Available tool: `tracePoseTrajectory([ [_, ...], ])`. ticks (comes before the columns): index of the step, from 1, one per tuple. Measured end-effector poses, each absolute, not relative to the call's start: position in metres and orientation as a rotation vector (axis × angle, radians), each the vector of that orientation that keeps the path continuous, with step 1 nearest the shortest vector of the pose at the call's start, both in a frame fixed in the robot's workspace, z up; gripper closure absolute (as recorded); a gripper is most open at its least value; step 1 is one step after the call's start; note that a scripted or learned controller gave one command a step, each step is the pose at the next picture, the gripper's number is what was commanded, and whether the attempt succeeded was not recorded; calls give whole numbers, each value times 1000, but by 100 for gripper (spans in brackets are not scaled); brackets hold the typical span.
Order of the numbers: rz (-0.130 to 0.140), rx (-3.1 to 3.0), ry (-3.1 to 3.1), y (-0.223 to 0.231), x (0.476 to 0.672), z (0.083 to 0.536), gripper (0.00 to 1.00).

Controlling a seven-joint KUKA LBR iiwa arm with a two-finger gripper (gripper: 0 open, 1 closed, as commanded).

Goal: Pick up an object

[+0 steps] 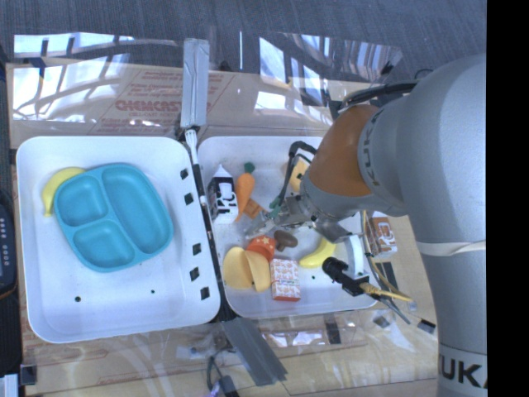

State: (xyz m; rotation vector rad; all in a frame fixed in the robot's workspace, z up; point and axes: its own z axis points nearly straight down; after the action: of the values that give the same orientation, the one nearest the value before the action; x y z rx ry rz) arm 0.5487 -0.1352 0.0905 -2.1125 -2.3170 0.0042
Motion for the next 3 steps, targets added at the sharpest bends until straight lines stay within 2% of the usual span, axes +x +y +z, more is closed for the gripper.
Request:
tracePoseTrajectory([
  [1,5,-2107,-2320,-135,549,100,100],
  [2,6,-2106,-2321,-135,549,100,0],
  [3,1,-2088,-2344,-139,582,91,0],
])
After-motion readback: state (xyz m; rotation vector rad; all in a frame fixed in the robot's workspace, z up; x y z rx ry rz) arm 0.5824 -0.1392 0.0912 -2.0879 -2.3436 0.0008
